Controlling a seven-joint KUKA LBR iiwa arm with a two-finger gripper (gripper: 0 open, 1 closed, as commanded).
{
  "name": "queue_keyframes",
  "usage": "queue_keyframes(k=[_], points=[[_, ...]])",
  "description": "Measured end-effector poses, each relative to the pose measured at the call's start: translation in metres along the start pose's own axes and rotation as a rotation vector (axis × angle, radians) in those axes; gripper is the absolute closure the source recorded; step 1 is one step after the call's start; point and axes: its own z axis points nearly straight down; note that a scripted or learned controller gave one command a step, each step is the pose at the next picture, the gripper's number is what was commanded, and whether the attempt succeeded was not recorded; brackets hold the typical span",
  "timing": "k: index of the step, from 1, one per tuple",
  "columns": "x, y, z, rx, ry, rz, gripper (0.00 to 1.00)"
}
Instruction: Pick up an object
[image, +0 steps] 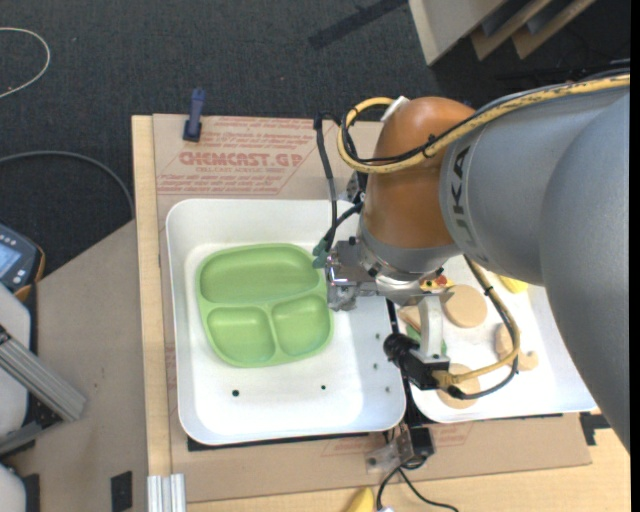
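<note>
A green divided plate with three compartments lies in the left white bin. In the right bin, partly behind the arm, sits a tan round disc, and a yellow piece peeks out beside it. A small tan piece lies nearer the front. My gripper hangs under the orange wrist band, at the plate's right rim, over the wall between the two bins. The wrist hides most of it.
The bins rest on a brown cardboard sheet with a blue clip at its far left corner. The grey arm covers much of the right bin. Dark floor surrounds the bench.
</note>
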Motion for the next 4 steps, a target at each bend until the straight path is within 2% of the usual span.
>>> queue_keyframes(k=[1,2,3,4], points=[[-0.011,-0.040,-0.155,-0.031,0.005,0.005,1.00],[-0.010,-0.040,-0.157,-0.017,0.000,0.005,1.00],[-0.010,-0.040,-0.167,-0.019,-0.001,0.004,1.00],[-0.086,-0.042,-0.080,-0.004,-0.004,0.017,1.00]])
